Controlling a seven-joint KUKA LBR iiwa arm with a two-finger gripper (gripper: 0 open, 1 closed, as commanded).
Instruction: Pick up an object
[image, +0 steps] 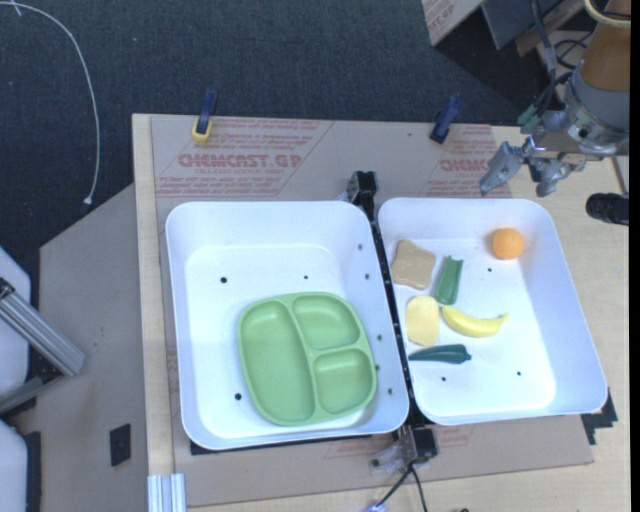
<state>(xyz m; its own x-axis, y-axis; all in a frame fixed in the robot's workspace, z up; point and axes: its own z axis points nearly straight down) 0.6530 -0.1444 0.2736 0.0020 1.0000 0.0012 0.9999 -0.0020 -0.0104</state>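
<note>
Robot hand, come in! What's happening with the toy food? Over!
Hand open, holding nothing, above right bin's far rim. Orange nearest, untouched. Nothing in the way.

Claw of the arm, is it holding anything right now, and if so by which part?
Nothing is held. The claw hangs open above the right bin's far edge, apart from the orange and the banana.

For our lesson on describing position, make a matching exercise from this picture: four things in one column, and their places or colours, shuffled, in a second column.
Things:
1. plate
2. orange
3. banana
4. gripper

Descriptions:
A. yellow, in the middle of the right bin
B. above the bench, beyond the right bin's far edge
C. green, with three compartments, in the left bin
D. near the right bin's far corner

Pairs: 1-C, 2-D, 3-A, 4-B
</note>
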